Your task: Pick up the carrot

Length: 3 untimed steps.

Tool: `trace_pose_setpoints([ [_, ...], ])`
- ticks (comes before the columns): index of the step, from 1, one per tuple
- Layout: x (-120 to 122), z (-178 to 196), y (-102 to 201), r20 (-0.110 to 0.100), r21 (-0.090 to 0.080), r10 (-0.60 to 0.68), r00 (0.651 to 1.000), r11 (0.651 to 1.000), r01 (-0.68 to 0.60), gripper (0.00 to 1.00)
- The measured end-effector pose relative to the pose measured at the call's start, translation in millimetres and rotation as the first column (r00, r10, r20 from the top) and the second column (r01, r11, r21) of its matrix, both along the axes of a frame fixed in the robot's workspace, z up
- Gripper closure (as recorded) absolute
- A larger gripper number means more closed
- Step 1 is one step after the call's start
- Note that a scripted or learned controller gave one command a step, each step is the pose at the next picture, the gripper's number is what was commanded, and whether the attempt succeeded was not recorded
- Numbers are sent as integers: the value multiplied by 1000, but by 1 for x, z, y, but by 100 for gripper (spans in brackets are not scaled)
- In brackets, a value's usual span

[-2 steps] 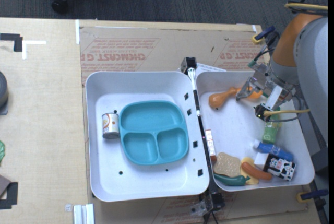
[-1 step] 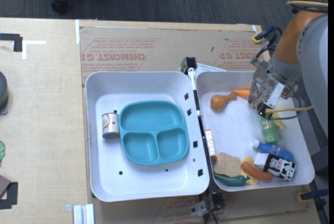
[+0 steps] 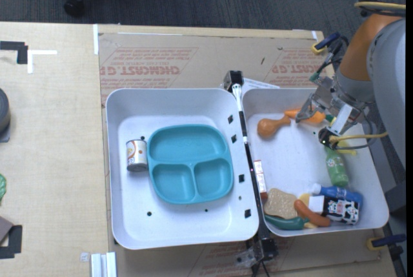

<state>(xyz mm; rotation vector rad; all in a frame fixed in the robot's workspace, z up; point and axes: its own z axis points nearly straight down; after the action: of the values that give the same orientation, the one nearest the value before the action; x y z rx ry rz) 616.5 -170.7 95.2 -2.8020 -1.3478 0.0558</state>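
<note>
Camera view: pincer (image 3: 314, 115) grips the carrot (image 3: 306, 115) above the right bin (image 3: 371, 172).

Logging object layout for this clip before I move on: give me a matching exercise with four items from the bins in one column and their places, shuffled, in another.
Items:
1. teal divided plate
2. small can
3. green bottle
4. bread slice

Places:
A. left bin, just left of the plate
B. right bin, near its front edge, beside the divider
C. middle of the left bin
D. right bin, along its right side, below the tool

Pairs: 1-C, 2-A, 3-D, 4-B
</note>
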Motion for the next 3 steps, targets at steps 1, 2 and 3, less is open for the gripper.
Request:
trace_pose_setpoints([
  [1, 1, 9, 0, 6, -4, 5, 1000, 1000, -5, 100],
  [2, 1, 9, 0, 5, -4, 5, 1000, 1000, -5, 0],
  [3, 1, 18, 0, 3, -5, 11, 1000, 1000, -11, 100],
])
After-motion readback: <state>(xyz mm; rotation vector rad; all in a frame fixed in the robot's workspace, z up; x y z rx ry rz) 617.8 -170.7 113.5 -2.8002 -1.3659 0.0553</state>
